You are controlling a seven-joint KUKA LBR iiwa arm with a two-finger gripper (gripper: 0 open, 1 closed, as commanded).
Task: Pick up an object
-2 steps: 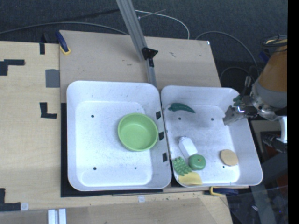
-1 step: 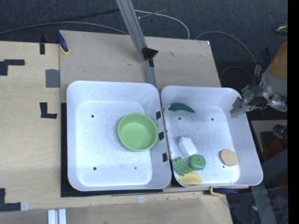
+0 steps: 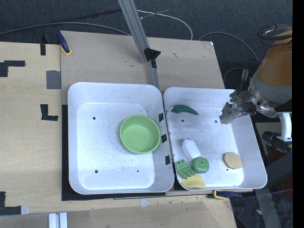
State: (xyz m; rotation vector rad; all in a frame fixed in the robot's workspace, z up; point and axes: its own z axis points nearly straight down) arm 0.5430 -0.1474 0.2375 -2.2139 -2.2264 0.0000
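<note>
My gripper (image 3: 229,114) hangs over the right edge of the right bin (image 3: 247,179), pointing left and down, with nothing seen between its fingers. In that bin lie a dark green curved piece (image 3: 184,109) at the top left, a white bottle (image 3: 191,149) with a green round cap (image 3: 200,165) near the middle, a tan round disc (image 3: 232,160) at the lower right, a green ridged piece (image 3: 183,168) and a yellow piece (image 3: 194,182) at the front left corner. A light green bowl (image 3: 139,134) sits in the left bin (image 3: 80,141).
A grey pole (image 3: 135,25) slants down from the top to the bins' shared back edge. The wooden bench (image 3: 28,127) carries black tape marks at the left. Cables (image 3: 180,23) lie on the dark floor behind.
</note>
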